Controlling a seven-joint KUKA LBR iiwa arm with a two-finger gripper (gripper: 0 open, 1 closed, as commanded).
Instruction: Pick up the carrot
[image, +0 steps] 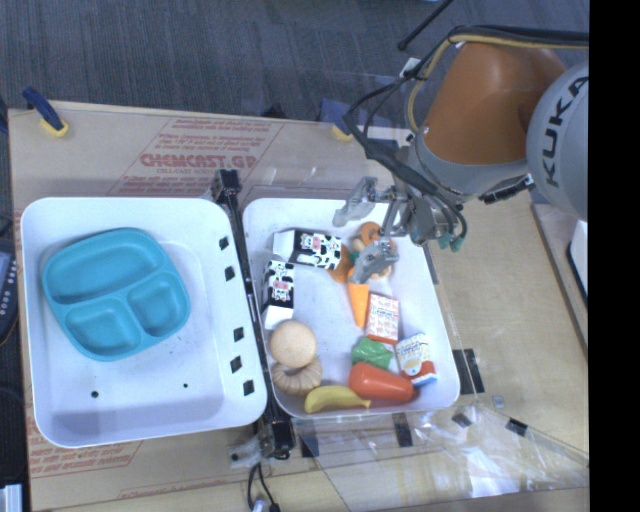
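claw hovering at 12 o'clock of the right bin, can't tell its state | carrot lying just below it at 6 | progress: not lifted yet, grab and lift left

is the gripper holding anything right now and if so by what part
It cannot be told. The gripper is down at the top end of the carrot in the right bin, but a grasp is not visible.

Robotics laboratory test cell; a KUKA-branded industrial arm with exposed cabling reaches over a table covered in printed cardboard; two white bins are fixed side by side, holding toy food items and a blue plastic tray.
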